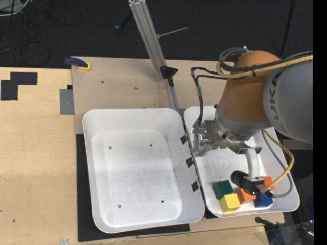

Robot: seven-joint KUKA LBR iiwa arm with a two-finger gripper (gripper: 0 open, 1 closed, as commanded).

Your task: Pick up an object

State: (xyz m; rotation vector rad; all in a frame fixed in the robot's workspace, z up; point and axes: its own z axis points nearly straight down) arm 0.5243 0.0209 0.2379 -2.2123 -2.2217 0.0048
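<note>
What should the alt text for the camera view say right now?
A grey and orange robot arm reaches over the right bin, where a green block, yellow block, orange block and blue block cluster in its near corner. The left bin sits beside it on a wooden bench.

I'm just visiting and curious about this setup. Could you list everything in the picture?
Bench: one, pale wood, under both bins.
Left bin: one, white, on the bench's left.
Right bin: one, white, beside the left bin, partly under the arm.
Green block: one, near end of the right bin.
Yellow block: one, just in front of the green block.
Orange block: one, right of the yellow block.
Blue block: one, right of the orange block.
Rail: one, silver, slanting up behind the bins.
Clamp: one, blue and yellow, bench's far left corner.
Arm: one, grey with an orange band, over the right bin.
</note>
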